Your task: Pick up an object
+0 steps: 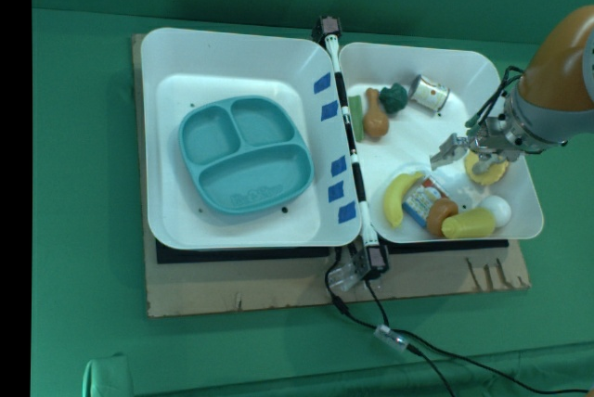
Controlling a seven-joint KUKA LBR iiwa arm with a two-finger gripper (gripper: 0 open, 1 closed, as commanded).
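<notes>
**A:** In the right bin (506, 228), near its right edge, your gripper (461, 149) hangs low over the toys. The grey arm (557, 80), with its orange band, reaches in from the right.

**B:** What are its fingers doing?

**A:** You cannot tell from this angle whether they are spread or pressed together, and nothing is seen pinched between them. Just beside the gripper, toward the right edge, lies a yellow ring-shaped toy (488, 171).

**B:** What else is in that bin for you to pick?

**A:** Toward the front edge, a banana (400, 196) lies tilted, touching a small red and blue box (422, 203). In the front right corner, an orange ball (441, 217) touches a yellow toy (470, 224), with a white egg (496, 211) just beside that. Toward the back edge you have a small white can (430, 94) on its side, a dark green toy (393, 97), and a brown drumstick (375, 116) nearer the left edge.

**B:** And the left bin (167, 52)?

**A:** A teal plate (246, 155) with three sections sits in its middle. Blue tape squares (336, 166) mark its right edge.
</notes>
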